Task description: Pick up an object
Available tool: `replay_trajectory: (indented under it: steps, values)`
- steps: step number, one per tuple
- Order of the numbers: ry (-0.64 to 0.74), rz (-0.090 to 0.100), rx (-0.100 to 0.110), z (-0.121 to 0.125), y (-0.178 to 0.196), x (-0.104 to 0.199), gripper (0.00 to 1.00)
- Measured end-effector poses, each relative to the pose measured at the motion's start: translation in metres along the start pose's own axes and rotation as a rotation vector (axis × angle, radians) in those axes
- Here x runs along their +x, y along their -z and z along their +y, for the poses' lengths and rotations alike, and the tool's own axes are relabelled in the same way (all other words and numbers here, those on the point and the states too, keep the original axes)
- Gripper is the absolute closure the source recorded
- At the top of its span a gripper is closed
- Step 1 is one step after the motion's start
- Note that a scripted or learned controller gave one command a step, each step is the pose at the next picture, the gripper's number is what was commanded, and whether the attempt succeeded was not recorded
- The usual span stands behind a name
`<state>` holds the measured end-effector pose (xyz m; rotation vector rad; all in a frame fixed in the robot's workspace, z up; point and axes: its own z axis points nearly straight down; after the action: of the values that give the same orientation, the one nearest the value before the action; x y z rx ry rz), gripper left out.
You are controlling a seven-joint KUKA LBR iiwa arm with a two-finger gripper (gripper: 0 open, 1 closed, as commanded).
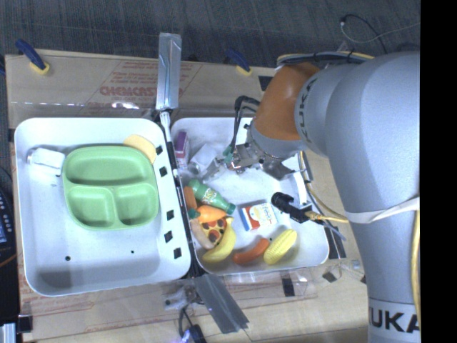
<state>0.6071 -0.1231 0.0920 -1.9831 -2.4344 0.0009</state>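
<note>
My gripper [216, 164] is low in the right bin [314, 252], near its back left part, pointing left from the orange-banded wrist [280, 113]. Just left of it, against the divider, stands a small purple object [181, 146]. In front of it lie a green bottle [212, 194] and an orange carrot [191, 194]. Toward the bin's front are a pizza slice [213, 227], a banana [222, 246], a red sausage [251, 252], a yellow lemon-like piece [280, 246] and a white carton [258, 216] with red and blue print. I see nothing held between the fingers.
The left bin [43, 263] holds a green divided tray [108, 184], a yellow object [141, 146] at the tray's back right corner, and a white object [46, 158] at the far left. The big grey arm [364, 141] covers the right bin's right side.
</note>
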Motion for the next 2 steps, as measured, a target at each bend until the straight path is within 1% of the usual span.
replay_trajectory:
  steps: [1, 2]
  values:
    - [-0.125, 0.0, 0.001, -0.081, 0.058, 0.041, 0.0]
    - [-0.268, -0.001, 0.001, -0.091, 0.099, 0.062, 0.0]
